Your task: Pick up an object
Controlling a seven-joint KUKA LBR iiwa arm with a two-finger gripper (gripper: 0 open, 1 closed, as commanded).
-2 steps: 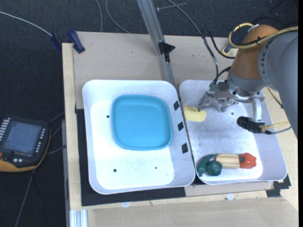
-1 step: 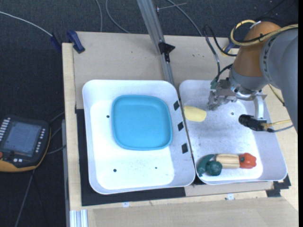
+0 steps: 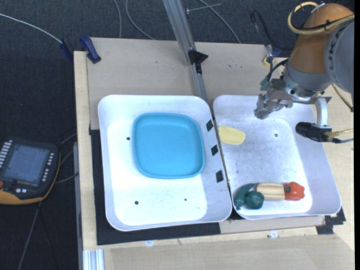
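Nearest you, along the near wall of the right-hand shallow white plastic bin (image 3: pixel 315 167), lie three small toys in a row: a dark green lumpy rounded piece (image 3: pixel 249 198) at the left, a tan smooth cylindrical wooden-looking piece (image 3: pixel 270 191) touching it in the middle, and a glossy red rounded piece (image 3: pixel 294 190) at the right end. Farther back in that bin, close to its left wall, you see a flat pale yellow oval slice (image 3: pixel 231 135) lying apart from the others on the speckled, scuffed floor. Over the bin's far edge hangs the grey metal two-finger gripper (image 3: pixel 264 110), pointing down below the arm's orange band (image 3: pixel 316 35); nothing sits between its tips, and you cannot tell from this view whether it is spread or closed. To the left, the other shallow white plastic bin (image 3: pixel 115 167) holds a smooth light blue square plastic plate with rounded corners (image 3: pixel 168 145), lying flat in its middle. Both bins rest side by side on the pale wooden bench (image 3: pixel 140 66), with a slanted aluminium post (image 3: pixel 180 24) rising behind them.
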